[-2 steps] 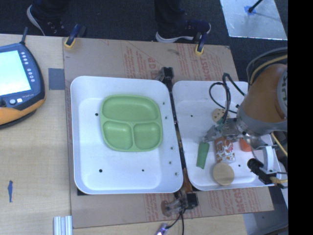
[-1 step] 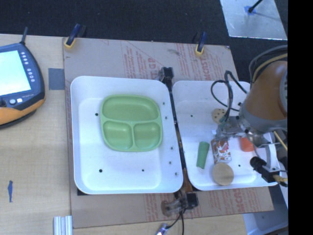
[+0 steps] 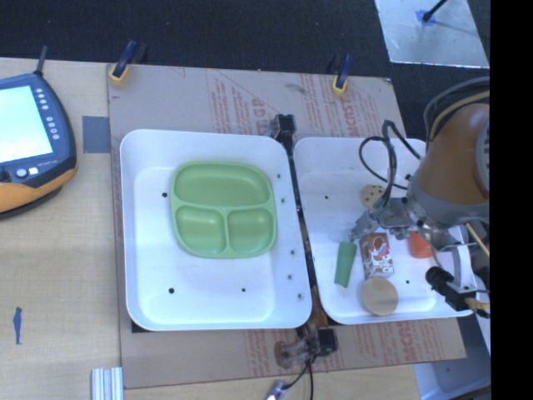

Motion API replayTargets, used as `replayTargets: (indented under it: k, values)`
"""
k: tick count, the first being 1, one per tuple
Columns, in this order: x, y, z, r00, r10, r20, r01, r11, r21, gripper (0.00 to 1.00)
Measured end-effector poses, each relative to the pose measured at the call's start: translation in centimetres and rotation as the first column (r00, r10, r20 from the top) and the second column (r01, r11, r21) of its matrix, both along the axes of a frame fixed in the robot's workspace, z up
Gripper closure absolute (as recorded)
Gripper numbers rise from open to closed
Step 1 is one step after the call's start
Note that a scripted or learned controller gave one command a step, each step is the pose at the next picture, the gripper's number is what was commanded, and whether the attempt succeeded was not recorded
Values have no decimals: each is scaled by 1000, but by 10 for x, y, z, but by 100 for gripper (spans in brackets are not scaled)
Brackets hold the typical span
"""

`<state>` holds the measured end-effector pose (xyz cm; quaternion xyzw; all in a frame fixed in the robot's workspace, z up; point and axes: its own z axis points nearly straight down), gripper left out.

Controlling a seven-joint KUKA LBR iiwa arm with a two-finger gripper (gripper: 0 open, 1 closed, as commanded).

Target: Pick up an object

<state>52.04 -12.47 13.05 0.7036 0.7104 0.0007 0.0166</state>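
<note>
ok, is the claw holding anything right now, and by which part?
Cannot tell. The claw is low in the right bin, right above the red-and-white packet, but the view doesn't show the packet or anything else gripped.

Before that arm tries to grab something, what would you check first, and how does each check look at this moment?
1. Things to pick lie in the right bin: ok; a green block, a printed packet and a tan disc.
2. Gripper over that bin: ok.
3. Anything already held: cannot tell.
4. Items spaced apart: not ok; packet, block and disc crowd together.
5. Left bin holds just a green divided plate, away from the arm: ok.
</note>
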Motion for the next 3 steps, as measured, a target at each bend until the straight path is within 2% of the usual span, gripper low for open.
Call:
replayTargets:
  k: [1, 2, 3]
  values:
    - [-7, 14, -38, 1000, -5, -26, 5, 1000, 20, 0]
    - [-6, 13, -27, 1000, -1, -26, 2, 1000, 18, 100]
    - [0, 68, 87, 1000, -5, -26, 5, 1000, 23, 100]
